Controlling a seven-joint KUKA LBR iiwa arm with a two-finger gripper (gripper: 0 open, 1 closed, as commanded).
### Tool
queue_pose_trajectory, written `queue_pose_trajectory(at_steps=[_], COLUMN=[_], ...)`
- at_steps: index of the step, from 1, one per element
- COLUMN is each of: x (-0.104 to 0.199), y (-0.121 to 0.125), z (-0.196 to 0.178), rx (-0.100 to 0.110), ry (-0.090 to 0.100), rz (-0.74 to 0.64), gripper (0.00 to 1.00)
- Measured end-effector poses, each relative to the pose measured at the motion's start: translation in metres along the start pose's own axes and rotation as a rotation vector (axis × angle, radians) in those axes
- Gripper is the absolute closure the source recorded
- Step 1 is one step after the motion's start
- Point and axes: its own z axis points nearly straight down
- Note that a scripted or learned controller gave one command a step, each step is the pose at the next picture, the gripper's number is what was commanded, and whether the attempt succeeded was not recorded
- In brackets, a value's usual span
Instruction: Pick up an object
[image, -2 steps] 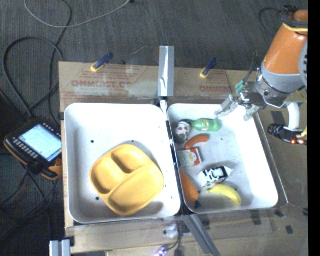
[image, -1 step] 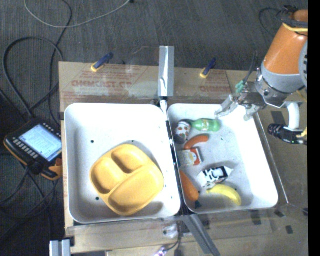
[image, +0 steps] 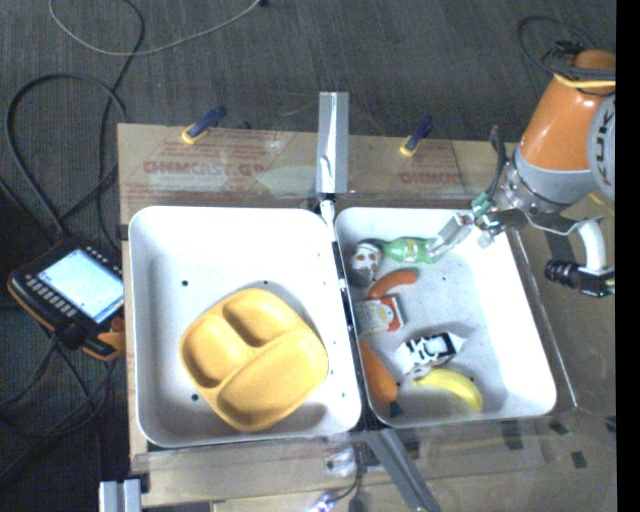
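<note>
The tabletop (image: 230, 165) carries two white bins side by side; the left bin (image: 165, 250) holds a yellow divided plate (image: 255, 357), while the right bin (image: 520, 350) holds the small items. The arm (image: 570, 120) reaches in over the right bin's far right corner, and its end effector (image: 455, 232) sits low near that bin's far wall. Nearest to it is a green bottle (image: 412, 248), lying on its side just to the end effector's left in the view, its long axis running roughly left to right and so nearly in line with the reach. Beyond it lie a white ball (image: 366, 262), an orange sausage (image: 392, 281), a small carton (image: 381, 316), a carrot (image: 378, 372), a black-and-white toy (image: 431, 348) and a banana (image: 448, 390). The tips appear to touch the bottle's near end, but whether they are spread or closed on it I cannot tell at this size.
</note>
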Motion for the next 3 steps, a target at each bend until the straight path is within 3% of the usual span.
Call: queue_pose_trajectory(at_steps=[1,2,3], x=[0.007,-0.024,-0.024], y=[0.019,0.032,0.03], z=[0.113,0.12,0.112], rx=[-0.003,-0.01,0.0], ry=[0.001,-0.005,-0.003], rz=[0.001,-0.043,-0.044], gripper=[0.0,0.0,1.0])
